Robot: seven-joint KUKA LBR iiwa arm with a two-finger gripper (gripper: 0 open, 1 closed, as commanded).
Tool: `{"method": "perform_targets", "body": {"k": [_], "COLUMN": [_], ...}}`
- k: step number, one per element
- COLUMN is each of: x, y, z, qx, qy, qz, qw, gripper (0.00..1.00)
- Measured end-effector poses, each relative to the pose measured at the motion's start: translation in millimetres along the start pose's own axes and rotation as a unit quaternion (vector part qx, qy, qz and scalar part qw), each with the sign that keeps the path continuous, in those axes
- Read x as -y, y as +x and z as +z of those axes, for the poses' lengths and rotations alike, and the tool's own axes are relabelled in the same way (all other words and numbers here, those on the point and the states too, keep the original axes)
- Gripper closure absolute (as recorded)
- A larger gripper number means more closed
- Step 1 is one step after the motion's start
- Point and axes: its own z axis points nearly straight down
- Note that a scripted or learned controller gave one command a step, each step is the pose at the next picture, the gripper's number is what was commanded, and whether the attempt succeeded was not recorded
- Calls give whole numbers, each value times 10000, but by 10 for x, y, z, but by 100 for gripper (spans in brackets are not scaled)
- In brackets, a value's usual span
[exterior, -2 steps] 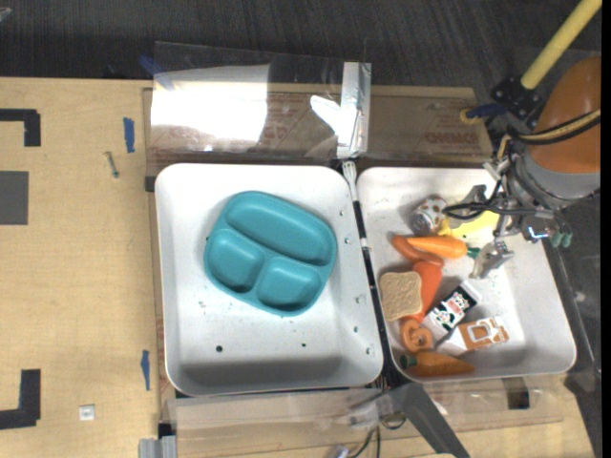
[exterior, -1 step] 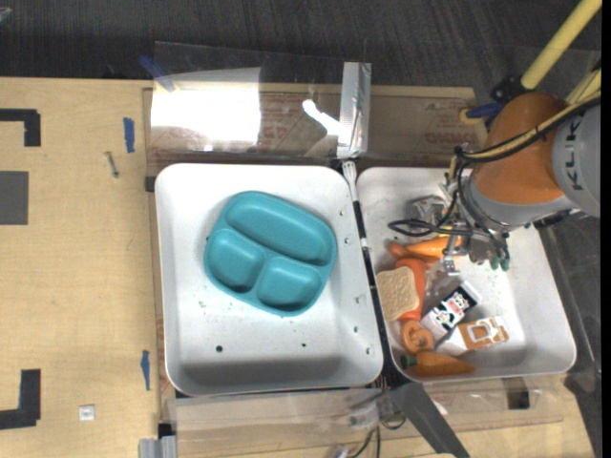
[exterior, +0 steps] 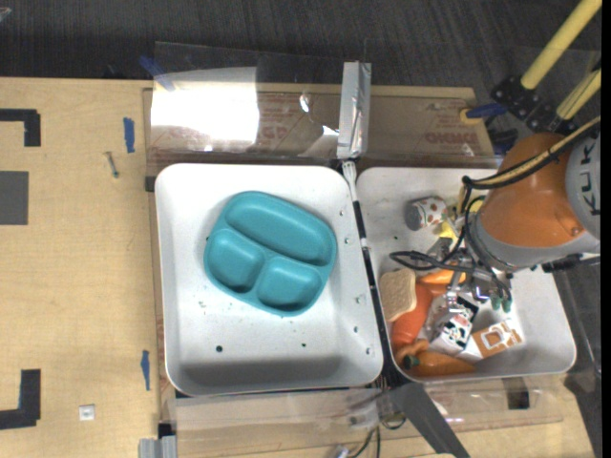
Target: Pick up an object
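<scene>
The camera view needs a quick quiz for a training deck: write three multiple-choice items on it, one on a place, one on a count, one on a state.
1. Where does the teal tray lie?
A. in the left bin
B. in the right bin
C. on the bench outside both bins

2. How many compartments does the teal tray show?
A. one
B. three
C. six

3. How is the arm placed?
A. parked off the bench
B. over the left bin
C. over the right bin, above the pile of items

Answers:
1 A, the tray rests on the left bin floor.
2 B, one long section and two smaller ones.
3 C, its orange band sits over the right bin, by the pile of items.
</scene>
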Motion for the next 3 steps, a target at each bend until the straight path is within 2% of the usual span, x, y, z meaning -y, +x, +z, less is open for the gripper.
{"method": "perform_targets", "body": {"k": [1, 2, 3], "x": [172, 165, 73], "y": [324, 284, 7], "z": [-5, -130, -1640], "qx": [27, 89, 15], "qy": [-1, 6, 4], "qz": [446, 436, 739], "qw": [9990, 9990, 9973], "gripper": [0, 100, 100]}}
